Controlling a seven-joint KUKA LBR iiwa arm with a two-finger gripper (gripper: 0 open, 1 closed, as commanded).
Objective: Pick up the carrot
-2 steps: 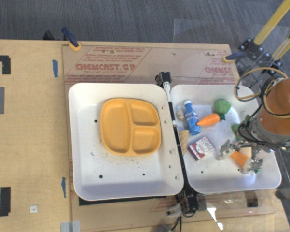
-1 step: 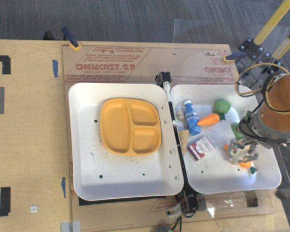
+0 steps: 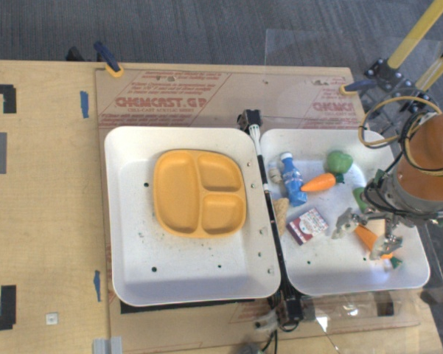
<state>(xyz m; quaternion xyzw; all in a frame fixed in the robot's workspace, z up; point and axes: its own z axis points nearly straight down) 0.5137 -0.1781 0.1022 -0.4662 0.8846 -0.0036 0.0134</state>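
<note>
Two shallow white bins sit side by side on the worktop (image 3: 44, 220), with a sheet of printed cardboard (image 3: 206, 98) under them. Left bin (image 3: 125, 271): one orange plastic tray (image 3: 200, 193), rounded and smooth, divided into three compartments, with dark specks scattered on the bin floor around it. Right bin (image 3: 317, 271): several small items. One blue-and-white bottle (image 3: 290, 178) lies near the inner wall. One carrot (image 3: 319, 183), orange and tapered, lies just right of the bottle, its thick end toward a round green item (image 3: 340, 161) at its upper right. One small maroon packet (image 3: 307, 225), flat and rectangular, lies below the bottle. A pale, rough-textured piece (image 3: 281, 210) lies by the inner wall, left of the packet. One more orange wedge-shaped piece (image 3: 366, 236) lies toward the bin's right side, beneath my gripper (image 3: 368, 231).

My arm (image 3: 427, 168) enters from the right, its orange band above the wrist, and my gripper hangs low over the right part of the right bin, well apart from the carrot. I cannot tell how my gripper is set; metal parts and cables blur it. Nothing shows the carrot held.
</note>
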